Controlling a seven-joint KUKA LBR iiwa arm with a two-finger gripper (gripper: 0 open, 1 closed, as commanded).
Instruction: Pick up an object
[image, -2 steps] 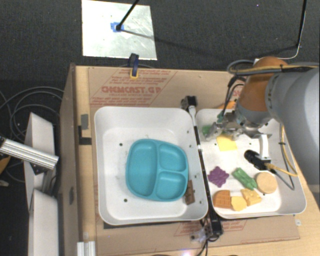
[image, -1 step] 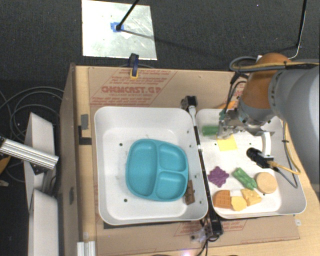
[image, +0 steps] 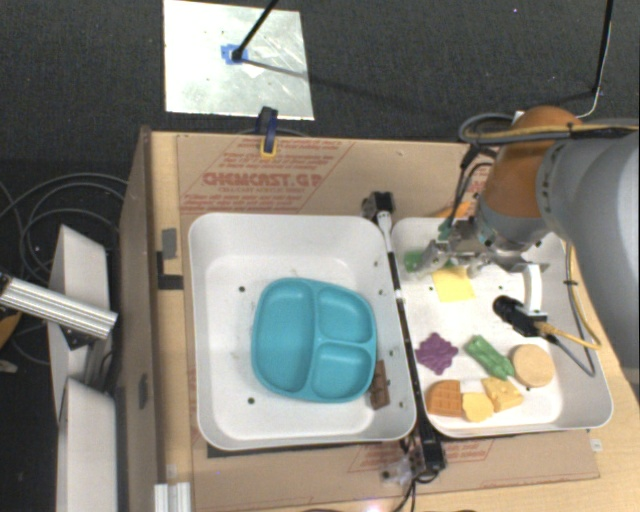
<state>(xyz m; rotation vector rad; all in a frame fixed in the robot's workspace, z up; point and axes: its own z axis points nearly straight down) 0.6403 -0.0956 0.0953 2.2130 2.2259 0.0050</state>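
My gripper (image: 447, 254) is low over the far left part of the right bin (image: 590, 400), at the end of the grey arm with the orange band. A small green piece (image: 412, 261) lies just left of it, and a flat yellow square (image: 453, 287) lies just in front of it. Nearer the front lie a purple piece (image: 436, 352), a green piece (image: 488, 355), a round tan biscuit (image: 532, 365), an orange waffle (image: 444, 398) and yellow wedges (image: 490, 399). Nothing is visibly held.
The left bin (image: 220, 250) holds a blue divided plate (image: 313, 339) and a small brown piece (image: 380, 386) against its right wall. The wall between the two bins runs close to my gripper's left side.
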